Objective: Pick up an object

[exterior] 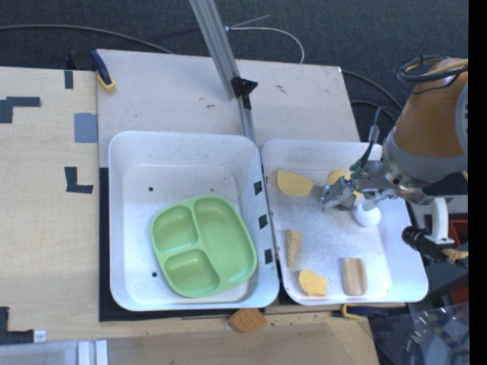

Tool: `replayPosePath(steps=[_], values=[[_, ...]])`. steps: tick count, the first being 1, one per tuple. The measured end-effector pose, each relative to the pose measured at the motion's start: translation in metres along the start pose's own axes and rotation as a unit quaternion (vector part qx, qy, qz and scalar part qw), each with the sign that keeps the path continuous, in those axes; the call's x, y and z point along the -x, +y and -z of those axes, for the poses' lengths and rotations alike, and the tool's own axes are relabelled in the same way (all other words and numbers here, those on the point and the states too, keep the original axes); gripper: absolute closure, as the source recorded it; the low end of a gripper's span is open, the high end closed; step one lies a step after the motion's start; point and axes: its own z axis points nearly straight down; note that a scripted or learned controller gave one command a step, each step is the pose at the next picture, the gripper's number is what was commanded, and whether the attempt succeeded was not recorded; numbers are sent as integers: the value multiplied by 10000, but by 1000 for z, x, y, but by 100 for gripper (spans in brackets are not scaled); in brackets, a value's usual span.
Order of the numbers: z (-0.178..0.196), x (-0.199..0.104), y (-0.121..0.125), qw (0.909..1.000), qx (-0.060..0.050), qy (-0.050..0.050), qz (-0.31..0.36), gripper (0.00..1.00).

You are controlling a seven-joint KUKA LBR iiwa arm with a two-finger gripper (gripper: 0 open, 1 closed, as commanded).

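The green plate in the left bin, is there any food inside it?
No. The green plate has three sections, and all three look bare. It lies flat on the left bin floor. Whatever might be under the plate is covered, so I cannot see that.

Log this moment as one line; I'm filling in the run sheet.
end effector: low in right bin | nearest: yellow piece, white object | grasp: unconfirmed | green divided plate: left bin

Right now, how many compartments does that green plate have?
3. The green plate in the left bin has one long compartment on its right side and two smaller ones, upper left and lower left.
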Motion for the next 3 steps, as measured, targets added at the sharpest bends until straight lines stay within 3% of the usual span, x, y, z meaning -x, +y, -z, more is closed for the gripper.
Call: replayPosePath(steps=[1, 2, 3], values=[[0, 0, 0, 10000, -2, 1, 0, 0], [-53, -3, -11, 10000, -29, 2, -8, 0], [-103, -11, -7, 10000, -31, 4, -2, 0]])
